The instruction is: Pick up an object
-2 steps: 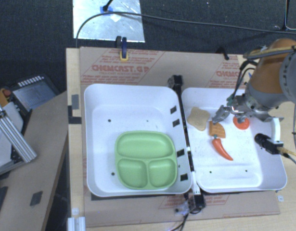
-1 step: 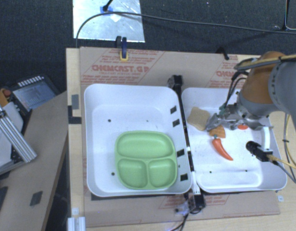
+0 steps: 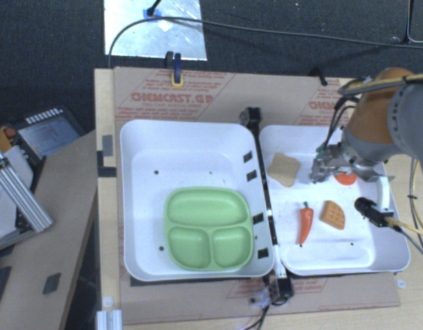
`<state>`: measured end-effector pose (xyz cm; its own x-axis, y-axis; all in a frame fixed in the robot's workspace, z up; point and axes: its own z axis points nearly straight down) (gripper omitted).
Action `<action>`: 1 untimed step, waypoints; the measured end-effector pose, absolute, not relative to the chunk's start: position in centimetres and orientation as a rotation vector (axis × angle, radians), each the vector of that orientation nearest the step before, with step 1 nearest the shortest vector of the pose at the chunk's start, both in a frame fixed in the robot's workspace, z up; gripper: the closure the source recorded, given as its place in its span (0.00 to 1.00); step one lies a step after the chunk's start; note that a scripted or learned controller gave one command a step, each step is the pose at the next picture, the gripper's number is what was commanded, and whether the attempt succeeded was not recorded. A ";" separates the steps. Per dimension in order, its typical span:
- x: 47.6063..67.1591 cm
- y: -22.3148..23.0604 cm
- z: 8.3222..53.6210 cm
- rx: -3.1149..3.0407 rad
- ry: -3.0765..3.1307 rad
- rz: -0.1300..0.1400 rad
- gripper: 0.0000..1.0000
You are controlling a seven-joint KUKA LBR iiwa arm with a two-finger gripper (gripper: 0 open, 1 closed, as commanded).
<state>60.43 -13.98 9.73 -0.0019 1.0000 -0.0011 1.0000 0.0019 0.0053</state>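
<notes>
Arm reaching into the right bin, gripper point(image 3: 324, 171) low among the toy foods.

The gripper sits just above the right bin point(image 3: 386, 260), next to a red round piece point(image 3: 346, 179) that peeks out from under the wrist; whether its fingers are released or clenched I cannot tell. A tan bread slice point(image 3: 284, 168) lies near it on the left. Closer to the front edge lie an orange-red chili pepper point(image 3: 305, 223) and a waffle piece point(image 3: 333, 214), apart from each other. The left bin point(image 3: 142, 184) holds a green divided plate point(image 3: 208, 227) with three compartments. Both bins rest on a cardboard sheet point(image 3: 197, 91) covering the surface, printed in red with "CHEMCAST" followed by letters that look like "GP"; a second print at the right is partly hidden by the arm.
</notes>
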 end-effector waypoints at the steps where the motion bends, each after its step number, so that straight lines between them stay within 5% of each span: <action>1: 60.9 -13.7 16.2 2.211 2.222 0.007 1.00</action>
<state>60.95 -13.72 16.17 -0.0046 1.0000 -0.0016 1.0000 0.0046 0.0082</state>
